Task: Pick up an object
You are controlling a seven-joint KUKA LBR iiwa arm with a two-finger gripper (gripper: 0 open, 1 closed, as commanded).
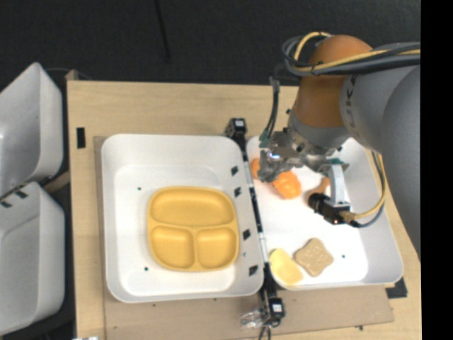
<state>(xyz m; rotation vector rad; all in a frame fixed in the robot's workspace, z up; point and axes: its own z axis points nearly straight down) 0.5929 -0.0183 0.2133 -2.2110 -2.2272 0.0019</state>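
From my seat, both white bins look like smooth moulded plastic with a soft sheen. The yellow divided tray reads as matt plastic, evenly coloured. My bench top looks like pale, unvarnished wood or plywood. The arm's grey shell looks satin-smooth, its orange band glossy. The orange ball seems smooth, the tan piece rough and speckled, the pale yellow piece smooth.
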